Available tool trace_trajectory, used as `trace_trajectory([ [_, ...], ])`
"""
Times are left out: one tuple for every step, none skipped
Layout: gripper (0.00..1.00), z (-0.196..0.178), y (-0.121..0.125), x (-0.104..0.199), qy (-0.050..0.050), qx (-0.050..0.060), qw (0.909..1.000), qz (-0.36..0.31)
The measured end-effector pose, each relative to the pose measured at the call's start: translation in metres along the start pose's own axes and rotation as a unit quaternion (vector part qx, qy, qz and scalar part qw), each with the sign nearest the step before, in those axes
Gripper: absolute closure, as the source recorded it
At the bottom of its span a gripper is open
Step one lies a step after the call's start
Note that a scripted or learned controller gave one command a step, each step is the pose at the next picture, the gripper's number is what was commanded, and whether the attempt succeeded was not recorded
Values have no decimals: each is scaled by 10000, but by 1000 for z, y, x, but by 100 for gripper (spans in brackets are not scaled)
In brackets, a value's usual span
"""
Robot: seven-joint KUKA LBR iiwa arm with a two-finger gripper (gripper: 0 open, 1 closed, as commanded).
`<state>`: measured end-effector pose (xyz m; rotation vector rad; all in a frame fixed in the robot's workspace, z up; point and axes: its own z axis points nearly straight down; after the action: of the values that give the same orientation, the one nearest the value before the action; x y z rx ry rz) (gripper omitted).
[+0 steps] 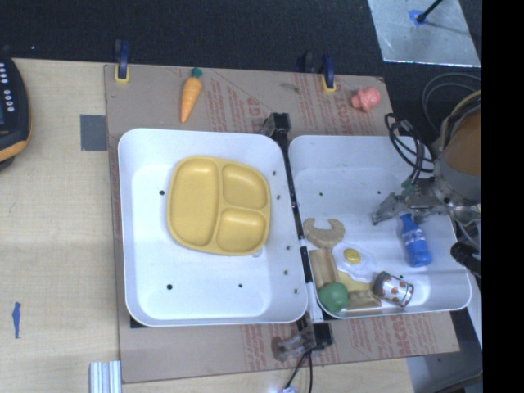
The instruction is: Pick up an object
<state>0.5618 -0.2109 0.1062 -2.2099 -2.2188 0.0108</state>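
Toys lie in the right bin (327, 158), bunched up in its lower part. A blue bottle (416, 246) lies near the right side. A small can (395, 289) lies on its side by the bottom edge. A green ball (333, 295) sits in the bottom left corner, touching some wood blocks (326, 264). A wooden wrench (324, 231) lies just above them, and a little yellow thing (352, 257) sits between the blocks and the bottle.

The gripper (396, 210) hangs over the right bin, just above the bottle in the picture. Its metal fingers are spread apart, and nothing is between them. I think it is ready to go down for the bottle, because that toy is closest and has room around it.

The left bin (147, 285) holds a yellow plate (219, 205). A toy carrot (190, 95) and a pink toy (366, 98) lie outside the bins, too far off to matter now.
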Motion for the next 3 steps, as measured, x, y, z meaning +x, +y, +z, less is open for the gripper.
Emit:
trace_trajectory([
  [0, 3, -16, -1, -8, -28, 10000, 1],
  [0, 15, -24, -1, -8, -34, 10000, 0],
  [0, -40, -62, -1, -5, -50, 10000, 13],
])
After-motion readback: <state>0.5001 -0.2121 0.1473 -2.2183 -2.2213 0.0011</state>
